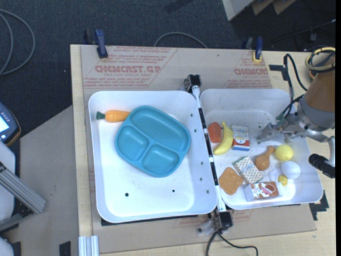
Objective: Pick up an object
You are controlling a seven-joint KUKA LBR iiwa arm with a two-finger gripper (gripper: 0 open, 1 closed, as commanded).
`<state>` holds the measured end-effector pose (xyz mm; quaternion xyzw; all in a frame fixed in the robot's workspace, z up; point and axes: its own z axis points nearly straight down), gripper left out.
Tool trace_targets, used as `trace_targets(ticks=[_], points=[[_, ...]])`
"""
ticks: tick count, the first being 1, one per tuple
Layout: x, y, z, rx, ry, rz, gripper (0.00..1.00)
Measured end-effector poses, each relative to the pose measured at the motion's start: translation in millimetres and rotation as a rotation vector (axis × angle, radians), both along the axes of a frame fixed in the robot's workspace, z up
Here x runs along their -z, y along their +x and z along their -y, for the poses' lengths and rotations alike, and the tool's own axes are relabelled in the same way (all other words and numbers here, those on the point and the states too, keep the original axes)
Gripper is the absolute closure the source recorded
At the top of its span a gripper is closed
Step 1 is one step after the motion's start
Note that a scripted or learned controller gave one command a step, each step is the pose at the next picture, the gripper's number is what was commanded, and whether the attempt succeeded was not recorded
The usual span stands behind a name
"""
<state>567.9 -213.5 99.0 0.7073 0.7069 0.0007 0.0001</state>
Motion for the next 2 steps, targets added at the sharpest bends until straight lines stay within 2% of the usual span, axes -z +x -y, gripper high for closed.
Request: trace_targets(ticks=[1, 2], points=[[15, -50, 0, 0.001, 0.004, -0.007, 0.00], [2, -45, 0, 0.000, -0.001, 0.005, 1.00]])
